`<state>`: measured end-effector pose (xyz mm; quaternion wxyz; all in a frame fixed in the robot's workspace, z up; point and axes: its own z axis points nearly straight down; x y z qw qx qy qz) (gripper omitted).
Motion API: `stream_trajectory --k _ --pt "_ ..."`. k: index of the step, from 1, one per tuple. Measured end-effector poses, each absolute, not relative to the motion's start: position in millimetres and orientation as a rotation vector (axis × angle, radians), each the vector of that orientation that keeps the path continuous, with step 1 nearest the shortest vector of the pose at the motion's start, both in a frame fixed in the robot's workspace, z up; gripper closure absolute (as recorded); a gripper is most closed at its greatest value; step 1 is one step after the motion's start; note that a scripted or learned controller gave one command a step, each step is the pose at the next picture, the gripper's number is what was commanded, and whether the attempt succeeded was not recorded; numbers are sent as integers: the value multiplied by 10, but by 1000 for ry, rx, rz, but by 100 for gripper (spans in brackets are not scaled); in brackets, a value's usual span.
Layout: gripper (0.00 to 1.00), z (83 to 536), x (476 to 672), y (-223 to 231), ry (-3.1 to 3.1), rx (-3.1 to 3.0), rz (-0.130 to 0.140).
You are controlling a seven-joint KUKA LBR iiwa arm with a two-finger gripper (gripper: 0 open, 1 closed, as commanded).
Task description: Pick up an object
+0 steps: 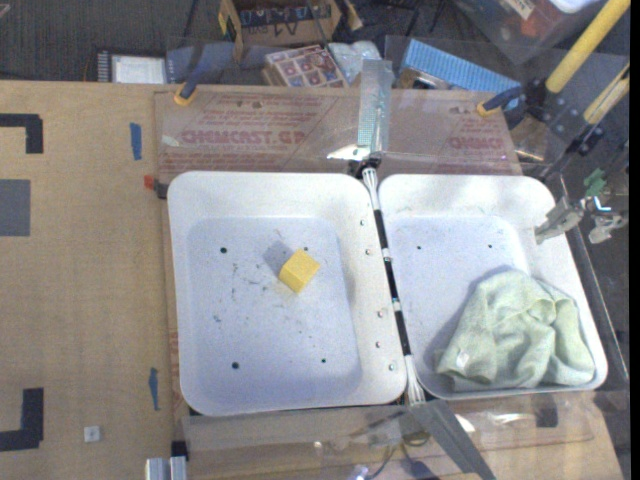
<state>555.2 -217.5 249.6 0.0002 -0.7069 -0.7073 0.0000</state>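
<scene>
A small yellow block lies a little above the middle of the left white bin, turned at an angle to the bin's sides. A crumpled pale green cloth is heaped in the near right corner of the right white bin, reaching up onto its rim.
The two bins touch along a central seam. A clear plastic sheet lies behind them, with clutter and boxes beyond it. A metal fixture juts in at the right bin's far right rim. Brown board lies to the left.
</scene>
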Motion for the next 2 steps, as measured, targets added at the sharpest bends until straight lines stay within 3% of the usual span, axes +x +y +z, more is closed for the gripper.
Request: stream_trajectory --k 1,2 --pt "0 1586 4790 -1681 -2090 -2346 0" --pt "0 882 5118 -1536 -2268 -2179 -4"
